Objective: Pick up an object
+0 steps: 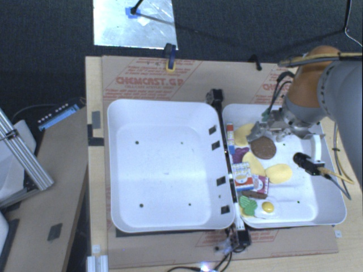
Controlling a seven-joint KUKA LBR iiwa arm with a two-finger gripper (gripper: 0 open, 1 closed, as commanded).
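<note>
While hand (266, 134) hovers in right bin (329, 208), brown disc (264, 148) lies just below; grip unclear.

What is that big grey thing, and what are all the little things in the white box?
The big grey thing is a robot arm with an orange band. It reaches in from the right. The camera sits up high and looks down at a bench with two white boxes, called bins.

The left bin is a plain white tray. The right bin holds small toys: a brown disc, a yellow lump, a little red and white carton, a toy fried egg and something green.

The arm's hand is low over the right bin, just above the brown disc. I can't tell if it has grabbed anything. Its job is to pick up one toy.
</note>
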